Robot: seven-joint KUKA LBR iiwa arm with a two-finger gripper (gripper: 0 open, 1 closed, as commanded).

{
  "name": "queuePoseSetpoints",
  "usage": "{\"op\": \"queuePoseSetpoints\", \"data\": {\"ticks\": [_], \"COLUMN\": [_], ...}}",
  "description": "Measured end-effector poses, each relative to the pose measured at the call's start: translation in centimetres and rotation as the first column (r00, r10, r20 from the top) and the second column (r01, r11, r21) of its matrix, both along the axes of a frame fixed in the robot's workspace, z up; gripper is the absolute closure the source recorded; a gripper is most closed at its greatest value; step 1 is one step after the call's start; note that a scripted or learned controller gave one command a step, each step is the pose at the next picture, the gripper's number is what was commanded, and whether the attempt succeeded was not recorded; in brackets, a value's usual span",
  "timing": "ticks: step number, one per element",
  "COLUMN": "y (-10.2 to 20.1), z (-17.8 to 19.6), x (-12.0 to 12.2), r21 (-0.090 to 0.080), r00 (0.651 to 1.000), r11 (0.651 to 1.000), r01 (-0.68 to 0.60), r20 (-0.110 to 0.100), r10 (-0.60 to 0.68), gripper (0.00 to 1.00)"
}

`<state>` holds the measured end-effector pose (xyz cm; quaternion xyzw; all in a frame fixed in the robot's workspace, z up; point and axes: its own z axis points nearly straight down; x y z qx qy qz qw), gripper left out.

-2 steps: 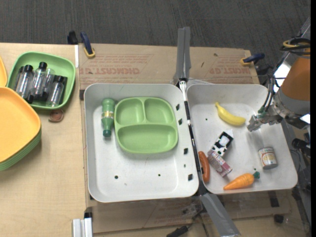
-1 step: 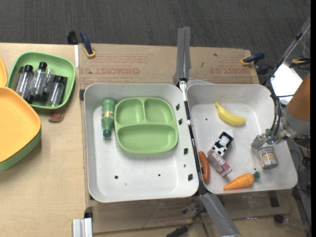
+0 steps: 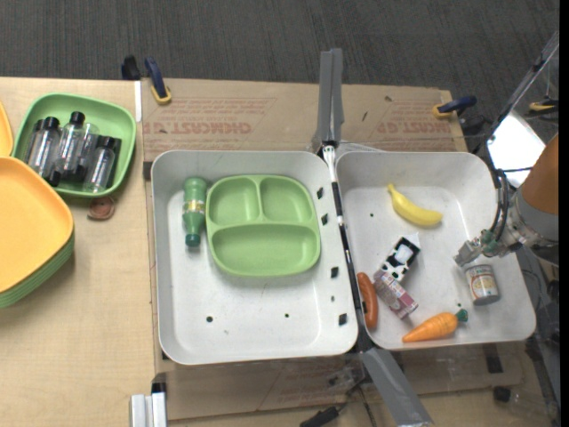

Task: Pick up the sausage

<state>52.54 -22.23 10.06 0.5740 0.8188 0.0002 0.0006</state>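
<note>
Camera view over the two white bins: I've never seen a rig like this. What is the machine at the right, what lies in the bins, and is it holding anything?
One fixed camera looks down at a slant on a bench. The grey robot arm enters from the right; its two-finger hand hangs over the right shallow white bin, just above a small round tin can. Nothing shows between its fingers. That bin also holds a yellow banana, an orange carrot, a black-and-white carton, a pinkish wrapped packet and, by the left wall, the reddish-brown sausage. The left white bin holds a green divided plate and a green bottle.
</note>
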Motion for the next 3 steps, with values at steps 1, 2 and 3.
{"op": "queuePoseSetpoints", "data": {"ticks": [1, 2, 3], "y": [0.0, 0.1, 0.1], "z": [0.9, -0.9, 0.0], "x": [0.1, 8.6, 8.6], "r21": [-0.001, -0.001, -0.004], "r00": [1.0, 0.987, 0.988], "r11": [1.0, 0.987, 0.988], "r01": [0.003, 0.16, 0.157], "r20": [0.002, -0.001, 0.0], "r10": [-0.003, -0.16, -0.157], "gripper": [1.0, 1.0, 1.0]}}
